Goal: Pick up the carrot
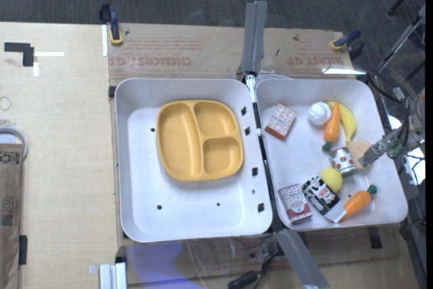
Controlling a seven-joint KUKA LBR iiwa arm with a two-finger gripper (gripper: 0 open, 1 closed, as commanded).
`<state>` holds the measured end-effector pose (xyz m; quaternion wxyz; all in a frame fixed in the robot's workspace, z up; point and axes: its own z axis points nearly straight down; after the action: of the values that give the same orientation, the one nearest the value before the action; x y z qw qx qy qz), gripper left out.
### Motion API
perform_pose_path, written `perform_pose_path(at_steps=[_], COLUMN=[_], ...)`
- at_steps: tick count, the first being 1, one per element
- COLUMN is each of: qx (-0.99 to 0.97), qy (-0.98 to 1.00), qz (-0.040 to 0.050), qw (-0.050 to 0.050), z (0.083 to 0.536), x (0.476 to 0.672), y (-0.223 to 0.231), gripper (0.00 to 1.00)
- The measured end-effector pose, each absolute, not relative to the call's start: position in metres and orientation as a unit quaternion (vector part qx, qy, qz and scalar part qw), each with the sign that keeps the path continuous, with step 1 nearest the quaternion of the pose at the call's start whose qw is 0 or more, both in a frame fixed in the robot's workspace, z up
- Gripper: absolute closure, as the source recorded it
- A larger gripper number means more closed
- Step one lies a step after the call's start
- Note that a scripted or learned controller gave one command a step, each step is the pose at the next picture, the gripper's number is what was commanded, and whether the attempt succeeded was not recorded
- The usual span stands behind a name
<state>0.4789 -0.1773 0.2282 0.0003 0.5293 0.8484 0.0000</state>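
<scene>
Pale wood bench (61,166) carries two white bins side by side. We see the left bin (135,213) holding a yellow divided plate (200,139). We find two carrots in the right bin (385,145): one carrot (332,122) lies near the far wall, touching a banana (347,120) and just beside a white ball (318,113); the other carrot (356,202) sits at the near right corner beside a black-and-white carton (322,195). Our gripper (371,154) hangs over the bin's right side, just beside a small can (344,161), perhaps touching it. We cannot tell how its fingers stand, as they are blurred.
</scene>
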Motion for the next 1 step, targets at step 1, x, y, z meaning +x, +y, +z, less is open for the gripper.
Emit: perform_pose_path(at_steps=[1], qx=[0.479], qy=[0.878], qz=[0.0], qw=[-0.001], z=[0.1686], x=[0.4776], y=[-0.201], gripper=[1.0])
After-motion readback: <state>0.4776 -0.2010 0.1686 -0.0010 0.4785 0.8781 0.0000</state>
